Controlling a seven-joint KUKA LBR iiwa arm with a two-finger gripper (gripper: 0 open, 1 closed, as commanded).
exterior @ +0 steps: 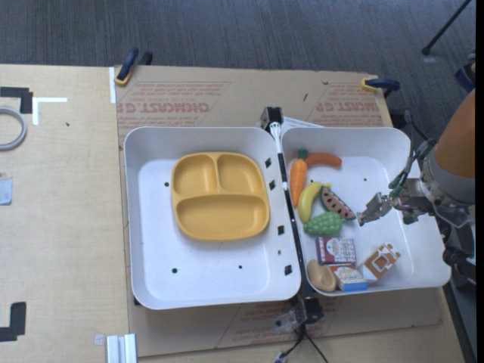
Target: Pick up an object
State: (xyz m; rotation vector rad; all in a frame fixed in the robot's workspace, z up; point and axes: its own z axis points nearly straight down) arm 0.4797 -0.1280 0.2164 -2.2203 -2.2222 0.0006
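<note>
- Step in hand, as judged: approach. The gripper (376,207) hangs over the right bin (393,146), with nothing between its fingers.
- Tool state: the finger spread is too small to read; whether open or closed cannot be told.
- Candidate objects lie to the camera-left of the tool: watermelon slice (336,202) nearest, then green grapes (324,224), banana (308,200) and carrot (298,178).
- Below the tool toward the near rim: small red box (336,250) and orange-and-white carton (382,261).
- The left bin (151,225), holding a yellow divided plate (220,195), is well apart from the tool.
- Next move, as judged: centre over one item, then descend. The watermelon slice touches neighbours, so the isolated carton may suit better.
</note>
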